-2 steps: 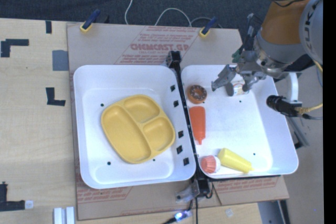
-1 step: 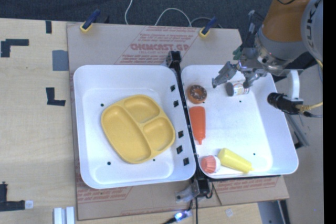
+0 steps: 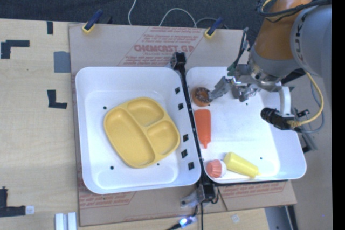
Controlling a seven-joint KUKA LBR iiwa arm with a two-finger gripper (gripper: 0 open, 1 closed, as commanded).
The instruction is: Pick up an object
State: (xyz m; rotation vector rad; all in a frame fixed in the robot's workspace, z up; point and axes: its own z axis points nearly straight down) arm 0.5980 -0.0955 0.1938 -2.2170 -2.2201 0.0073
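Camera view showed the grey arm with its two-finger gripper [image 3: 233,89] poised over the far part of the right-hand shallow white bin [image 3: 285,156], its two fingers spread apart with nothing between them. Taking the small round brown doughnut-like item [image 3: 201,96] as the landmark, the left fingertip stood just beside it on the right, and that item appeared to be the likeliest target. To complete the pick well, the gripper probably needed to shift left until the fingers straddled the round item, then descend fully before closing; the item sat close to the black divider [image 3: 186,116] between the bins, so the left finger risked striking that wall or nudging the item aside. A centred, vertical approach would have reduced that risk. Contents of the right bin were as follows: the long orange carrot-shaped piece [image 3: 202,126] lay just in front of the landmark, nearly touching it; the small red-and-white rounded object [image 3: 215,168] lay well in front of it at the near edge; the yellow cylindrical plastic piece [image 3: 240,165] lay just beside that object, on its right. The left-hand shallow white bin [image 3: 89,116], left of the landmark beyond the divider, held one yellow three-compartment plastic tray [image 3: 141,131], lying flat.
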